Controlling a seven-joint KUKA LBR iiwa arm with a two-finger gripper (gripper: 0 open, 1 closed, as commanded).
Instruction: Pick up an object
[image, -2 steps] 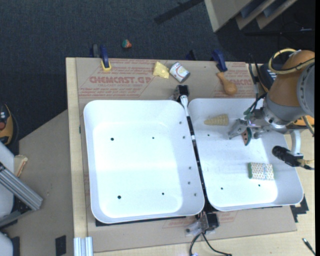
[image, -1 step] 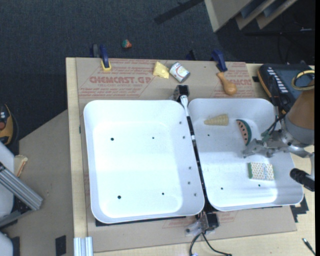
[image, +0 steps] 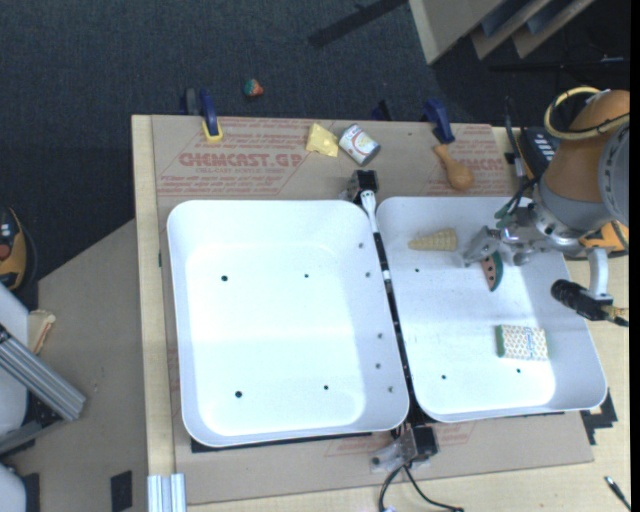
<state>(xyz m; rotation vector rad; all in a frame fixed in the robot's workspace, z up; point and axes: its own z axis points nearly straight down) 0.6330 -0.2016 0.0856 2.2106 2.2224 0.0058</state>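
Grey pincer (image: 492, 256) over your right white bin (image: 450, 390), grip unreadable, red-green watermelon slice toy (image: 492, 272) beneath, tan cone (image: 434, 241) near the far rim, left white bin (image: 280, 320) roomy.

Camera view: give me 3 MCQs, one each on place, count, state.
1. Where is the hand?
A. over the right bin
B. over the left bin
C. off the bench

2. How many loose items lie in the right bin?
A. one
B. three
C. six

3. How does the patterned pouch lie?
A. flat on the bin floor
B. propped on the rim
C. lifted in the air

Answers: 1 A, the arm reaches in over the right bin. 2 B, cone, watermelon slice and pouch. 3 A, it lies flat, apart from the hand.
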